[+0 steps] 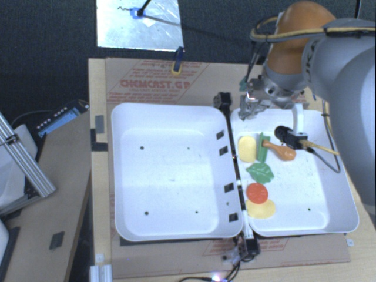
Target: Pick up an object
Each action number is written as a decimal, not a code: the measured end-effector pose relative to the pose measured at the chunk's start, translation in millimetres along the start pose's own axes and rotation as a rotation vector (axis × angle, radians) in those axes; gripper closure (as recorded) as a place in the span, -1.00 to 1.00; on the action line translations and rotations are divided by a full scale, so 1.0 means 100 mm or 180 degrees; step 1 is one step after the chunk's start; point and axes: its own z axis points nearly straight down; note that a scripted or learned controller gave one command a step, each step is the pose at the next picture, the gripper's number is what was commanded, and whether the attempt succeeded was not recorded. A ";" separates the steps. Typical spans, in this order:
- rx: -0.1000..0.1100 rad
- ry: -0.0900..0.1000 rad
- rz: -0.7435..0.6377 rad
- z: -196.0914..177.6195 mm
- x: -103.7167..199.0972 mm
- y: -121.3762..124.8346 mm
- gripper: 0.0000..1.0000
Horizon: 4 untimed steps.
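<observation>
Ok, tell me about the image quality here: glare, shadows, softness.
Camera view: strong glare on the foil sheet at top; the right bin and left bin are bright white with faint shadows; the arm, nearest the lens, looks soft; the gripper is small and blurry.

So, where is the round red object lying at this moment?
The round red object lies in the right white bin, near its left wall, between the green leaf-shaped piece above it and the flat yellow disc below.
</observation>
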 end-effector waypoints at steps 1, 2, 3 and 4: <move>-0.0046 -0.0006 0.0009 -1.27 0.17 0.02 1.00; -0.0006 -0.0006 0.0010 -1.14 0.61 0.01 1.00; -0.0005 -0.0004 0.0007 -1.03 1.03 0.01 1.00; 0.0011 0.0000 -0.0002 -0.42 1.85 0.00 1.00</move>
